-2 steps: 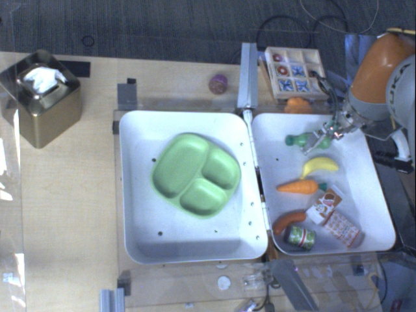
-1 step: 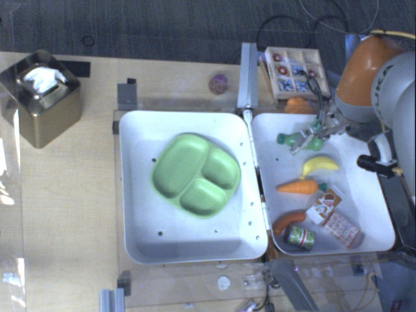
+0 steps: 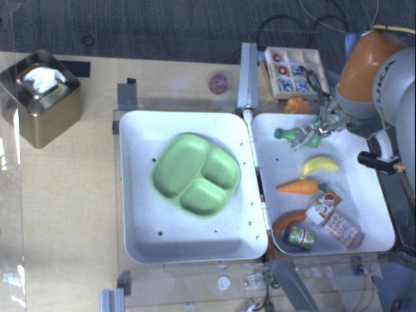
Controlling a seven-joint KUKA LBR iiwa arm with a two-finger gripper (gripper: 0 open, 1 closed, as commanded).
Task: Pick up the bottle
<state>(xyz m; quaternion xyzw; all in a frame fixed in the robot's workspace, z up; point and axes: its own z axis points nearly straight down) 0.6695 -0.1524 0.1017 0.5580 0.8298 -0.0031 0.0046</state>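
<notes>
Green bottle [image 3: 290, 134] lies on its side at the right bin's [image 3: 383, 229] eleven o'clock corner, long axis nine-to-three. Gripper [image 3: 316, 129] sits at its three o'clock end, touching or nearly; grip state cannot be determined.

Green bottle [image 3: 290, 134], small, lying on its side in the right bin [image 3: 383, 229], up near the far wall. Rounded dark-green end points left toward the divider between the bins; the other end points right and disappears under the metal fingertips. Sits well apart from the banana and carrot lower down.
</notes>
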